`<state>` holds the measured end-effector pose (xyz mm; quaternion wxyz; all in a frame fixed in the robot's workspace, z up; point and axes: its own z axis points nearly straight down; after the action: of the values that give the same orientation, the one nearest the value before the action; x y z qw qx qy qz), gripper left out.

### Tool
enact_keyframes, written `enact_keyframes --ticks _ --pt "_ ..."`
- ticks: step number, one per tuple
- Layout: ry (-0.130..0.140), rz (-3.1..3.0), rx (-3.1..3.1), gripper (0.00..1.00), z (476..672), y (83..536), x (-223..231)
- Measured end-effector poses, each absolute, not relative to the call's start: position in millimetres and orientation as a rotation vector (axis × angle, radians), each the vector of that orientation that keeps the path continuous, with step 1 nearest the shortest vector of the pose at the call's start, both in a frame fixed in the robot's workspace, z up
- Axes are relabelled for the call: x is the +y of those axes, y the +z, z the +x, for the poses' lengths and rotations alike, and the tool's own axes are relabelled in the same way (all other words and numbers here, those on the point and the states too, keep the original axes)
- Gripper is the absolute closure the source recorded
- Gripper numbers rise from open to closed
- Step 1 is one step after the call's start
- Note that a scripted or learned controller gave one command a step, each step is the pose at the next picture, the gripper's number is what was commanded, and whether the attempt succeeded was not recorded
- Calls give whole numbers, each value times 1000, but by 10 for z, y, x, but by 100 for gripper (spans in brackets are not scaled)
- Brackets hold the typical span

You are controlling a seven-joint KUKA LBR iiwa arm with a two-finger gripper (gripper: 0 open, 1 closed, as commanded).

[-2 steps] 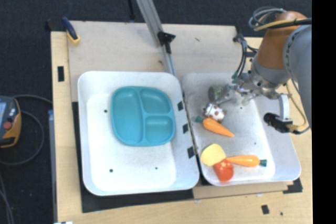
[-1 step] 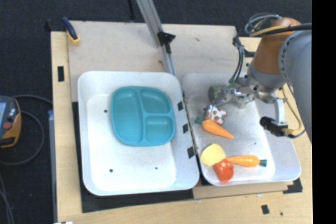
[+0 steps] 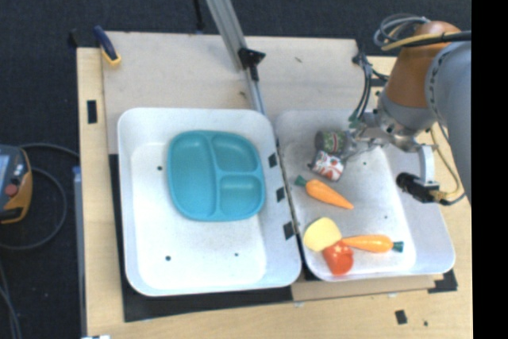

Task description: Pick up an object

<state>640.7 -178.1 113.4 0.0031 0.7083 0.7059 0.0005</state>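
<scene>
Bench: a pale wooden board (image 3: 175, 67) is carrying two shallow white plastic bins side by side. The left bin (image 3: 143, 250) is holding a teal plastic plate with three compartments (image 3: 216, 175), lying flat. The right bin (image 3: 425, 238) is holding all the small objects.

Arm: the grey KUKA arm with its orange band (image 3: 421, 79) is reaching in from the right, and its two-finger gripper (image 3: 359, 132) is sitting low over the far part of the right bin. Finger state: cannot tell, the wrist is blocking the tips from this angle.

Objects, right bin: a long orange toy carrot with a green stub (image 3: 327, 192) is lying near the middle; a second, slimmer orange carrot (image 3: 371, 244) is lying near the front wall; a pale yellow rounded piece (image 3: 321, 233) is touching a small red piece (image 3: 338, 258); a dark green and grey can-like item (image 3: 332, 142) is lying just beside the gripper, with a small red and white crumpled item (image 3: 327, 167) next to it.

Step, as judged: approach or descent onto the can-like item, nothing visibly held. Next move is calling for the tips straddling that item without nudging it into the bin's left wall; closing and lifting would follow
</scene>
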Motion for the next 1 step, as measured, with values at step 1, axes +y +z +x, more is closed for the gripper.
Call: enact_keyframes --ticks 1 --pt "8 2213 2220 100 6506 1729 -1743"
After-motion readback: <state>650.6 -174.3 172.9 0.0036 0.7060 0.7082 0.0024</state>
